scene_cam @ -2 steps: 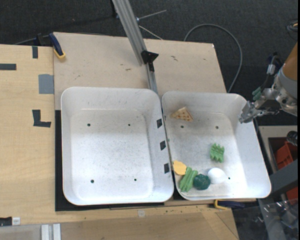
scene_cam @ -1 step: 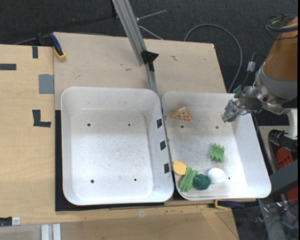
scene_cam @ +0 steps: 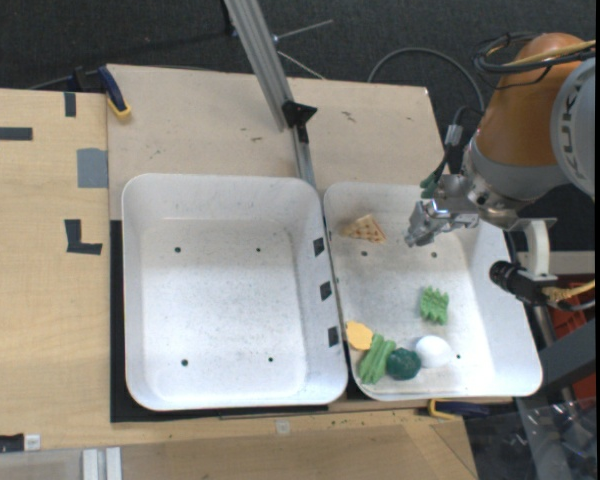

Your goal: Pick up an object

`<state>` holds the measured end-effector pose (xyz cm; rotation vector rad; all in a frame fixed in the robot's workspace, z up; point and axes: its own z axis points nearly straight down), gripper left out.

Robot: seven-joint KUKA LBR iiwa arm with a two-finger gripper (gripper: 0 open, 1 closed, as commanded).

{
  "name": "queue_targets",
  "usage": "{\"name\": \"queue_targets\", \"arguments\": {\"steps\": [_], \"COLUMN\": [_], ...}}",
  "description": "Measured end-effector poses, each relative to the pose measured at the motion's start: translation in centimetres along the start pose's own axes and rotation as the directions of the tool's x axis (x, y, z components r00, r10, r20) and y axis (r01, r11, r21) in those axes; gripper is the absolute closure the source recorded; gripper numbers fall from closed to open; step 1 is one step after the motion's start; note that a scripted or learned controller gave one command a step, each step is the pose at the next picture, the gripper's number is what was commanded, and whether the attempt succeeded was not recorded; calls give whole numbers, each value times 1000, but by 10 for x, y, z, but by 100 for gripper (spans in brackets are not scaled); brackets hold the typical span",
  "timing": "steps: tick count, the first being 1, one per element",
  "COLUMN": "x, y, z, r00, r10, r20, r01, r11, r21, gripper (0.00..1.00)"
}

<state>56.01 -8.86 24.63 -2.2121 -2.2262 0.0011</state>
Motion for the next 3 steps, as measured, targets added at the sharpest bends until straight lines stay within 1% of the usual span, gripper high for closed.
{"name": "queue_targets", "arguments": {"steps": [1, 2, 3], "x": [57, 115, 158], "y": [-6, -3, 0], "z": [10, 4, 8], "r00": [1000, 1000, 1000], "r10": [0, -2, 0], "r20": [0, 0, 1], "r01": [0, 2, 0], "r11": [1000, 1000, 1000], "r21": [1, -1, 0], "gripper": [100, 100, 100]}}
